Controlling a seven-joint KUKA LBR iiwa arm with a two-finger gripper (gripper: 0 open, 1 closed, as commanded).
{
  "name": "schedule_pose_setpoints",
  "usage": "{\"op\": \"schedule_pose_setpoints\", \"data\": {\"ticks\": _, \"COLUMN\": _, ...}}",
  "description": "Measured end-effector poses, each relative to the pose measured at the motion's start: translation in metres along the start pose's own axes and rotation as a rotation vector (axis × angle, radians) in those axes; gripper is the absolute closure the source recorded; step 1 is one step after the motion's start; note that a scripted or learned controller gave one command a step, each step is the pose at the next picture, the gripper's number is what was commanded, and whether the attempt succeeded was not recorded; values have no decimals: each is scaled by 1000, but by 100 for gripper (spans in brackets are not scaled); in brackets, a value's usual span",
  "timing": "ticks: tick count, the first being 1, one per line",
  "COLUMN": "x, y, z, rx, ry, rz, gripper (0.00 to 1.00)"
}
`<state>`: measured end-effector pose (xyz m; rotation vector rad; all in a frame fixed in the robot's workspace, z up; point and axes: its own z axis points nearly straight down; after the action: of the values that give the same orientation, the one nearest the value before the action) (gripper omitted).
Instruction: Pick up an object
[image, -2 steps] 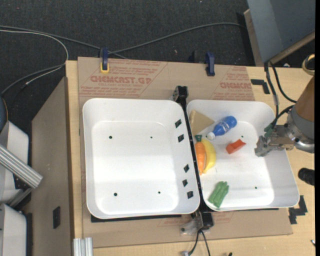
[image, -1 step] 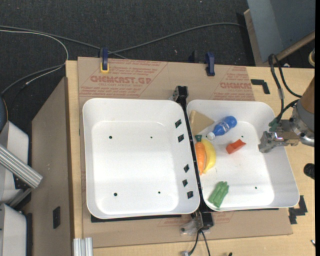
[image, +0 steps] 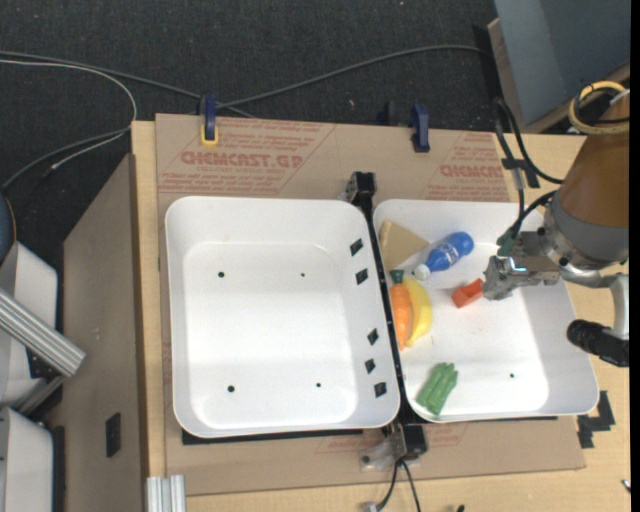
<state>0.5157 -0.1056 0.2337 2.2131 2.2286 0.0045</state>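
Two bins sit side by side on the bench: the left bin (image: 190, 300) and the right bin (image: 530, 390). In the right bin, a bottle (image: 446, 253) lies at the back, a banana (image: 419, 311) against the left wall, and a block (image: 467, 294) beside the gripper (image: 497, 282).

Red print ran across the cardboard sheet (image: 300, 150) under the bins, well up and to the left of the gripper (image: 497, 281) in the camera view, and it read roughly "CHEMCAST.G.P" with smaller lines around it too fine to make out. The same red word, "CHEMCAST" as far as it could be read (the arm cut off its right end), stood on the sheet nearer the gripper, above it and slightly left. No other lettering, number or label could be read on the bins or the things in them.
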Motion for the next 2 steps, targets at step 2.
{"op": "schedule_pose_setpoints", "data": {"ticks": 2, "x": 115, "y": 43, "z": 6, "rx": 0, "ry": 1, "rz": -1, "gripper": 100}}
